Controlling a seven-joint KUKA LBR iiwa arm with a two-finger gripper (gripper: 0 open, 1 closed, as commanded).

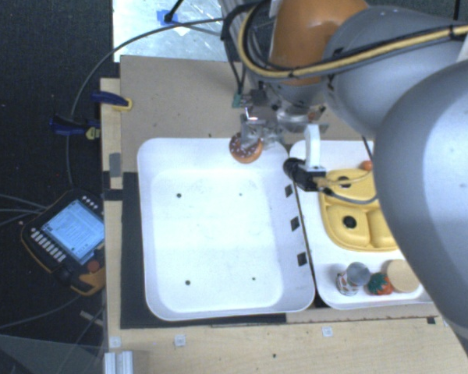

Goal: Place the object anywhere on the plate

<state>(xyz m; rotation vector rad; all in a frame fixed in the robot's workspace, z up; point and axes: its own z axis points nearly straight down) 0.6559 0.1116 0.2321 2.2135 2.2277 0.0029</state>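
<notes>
In the camera view, the gripper (252,135) is hanging over the far edge of the left bin (210,287), closing its fingers on a small round brown object (246,149). The yellow plate (357,223) is lying in the right bin (327,294) on the desk (171,100), beside a few small toys (366,279), well apart from the object.

Plate (357,209) in right bin (327,291); left bin (160,287) beside it.
</notes>
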